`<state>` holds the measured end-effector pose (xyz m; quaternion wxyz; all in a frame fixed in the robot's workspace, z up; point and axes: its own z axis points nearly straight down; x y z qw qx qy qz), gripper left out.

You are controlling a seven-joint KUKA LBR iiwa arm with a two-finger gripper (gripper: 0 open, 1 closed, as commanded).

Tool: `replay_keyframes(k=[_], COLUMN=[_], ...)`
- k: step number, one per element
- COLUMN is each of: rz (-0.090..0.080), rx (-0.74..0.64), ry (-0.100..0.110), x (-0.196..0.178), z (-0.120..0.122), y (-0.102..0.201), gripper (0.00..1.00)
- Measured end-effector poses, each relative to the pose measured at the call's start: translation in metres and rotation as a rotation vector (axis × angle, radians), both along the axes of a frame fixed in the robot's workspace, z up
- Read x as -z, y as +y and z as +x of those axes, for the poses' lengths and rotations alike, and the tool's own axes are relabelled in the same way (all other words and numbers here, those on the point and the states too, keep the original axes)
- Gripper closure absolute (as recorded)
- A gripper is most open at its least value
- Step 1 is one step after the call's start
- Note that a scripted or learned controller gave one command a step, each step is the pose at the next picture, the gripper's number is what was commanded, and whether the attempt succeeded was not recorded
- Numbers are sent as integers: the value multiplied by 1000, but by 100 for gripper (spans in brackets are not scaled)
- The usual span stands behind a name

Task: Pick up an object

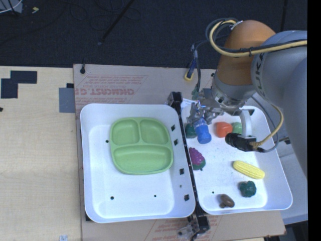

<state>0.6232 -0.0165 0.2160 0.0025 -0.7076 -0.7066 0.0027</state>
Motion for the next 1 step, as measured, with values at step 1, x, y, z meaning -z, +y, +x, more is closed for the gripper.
replay_keyframes(k=[1], rz=[0], rx=[-6], ry=[-3], x=[-1], z=[9], y=[0], gripper=[100])
